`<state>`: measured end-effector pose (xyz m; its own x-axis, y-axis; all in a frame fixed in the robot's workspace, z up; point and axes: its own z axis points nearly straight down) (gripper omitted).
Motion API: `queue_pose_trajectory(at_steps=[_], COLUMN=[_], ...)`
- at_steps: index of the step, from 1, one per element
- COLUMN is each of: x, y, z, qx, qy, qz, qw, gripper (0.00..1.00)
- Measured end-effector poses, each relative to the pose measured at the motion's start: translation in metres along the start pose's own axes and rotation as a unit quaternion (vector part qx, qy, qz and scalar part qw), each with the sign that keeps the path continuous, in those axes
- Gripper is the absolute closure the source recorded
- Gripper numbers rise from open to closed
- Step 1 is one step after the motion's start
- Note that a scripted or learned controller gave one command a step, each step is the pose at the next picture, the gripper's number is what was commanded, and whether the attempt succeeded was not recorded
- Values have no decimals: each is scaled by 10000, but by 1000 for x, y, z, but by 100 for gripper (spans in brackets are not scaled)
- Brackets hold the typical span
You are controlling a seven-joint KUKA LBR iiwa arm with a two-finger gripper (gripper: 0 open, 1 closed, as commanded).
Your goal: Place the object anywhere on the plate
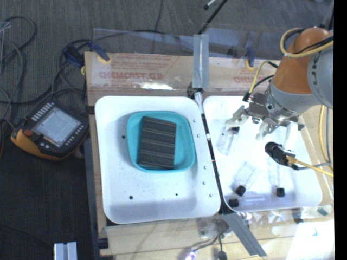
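A dark ribbed block (pixel 158 142) lies on the teal plate (pixel 133 124) in the middle of the left bin (pixel 111 183). The gripper (pixel 249 124) hangs over the right bin (pixel 309 191) near its back edge, fingers spread and holding nothing. 3 clear tubes (pixel 243 177) lie toward that bin's front edge.

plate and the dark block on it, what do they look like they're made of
The plate looks like plastic: even teal colour, smooth with a soft sheen and rounded corners. The dark block seems a matte, ridged grey material, perhaps rubber or foam; parallel grooves run along its top, and it gives no shine. Neither is certain from here.
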<state>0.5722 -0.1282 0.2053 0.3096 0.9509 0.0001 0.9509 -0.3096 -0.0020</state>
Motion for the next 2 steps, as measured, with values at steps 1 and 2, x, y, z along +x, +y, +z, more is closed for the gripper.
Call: queue_pose_trajectory(at_steps=[1, 2], x=[-87, -77], y=[-25, -15], z=[-31, -169], qx=[-2, -12], qy=[-18, -18], qz=[291, 553], qw=[9996, 9985], gripper=[0, 0])
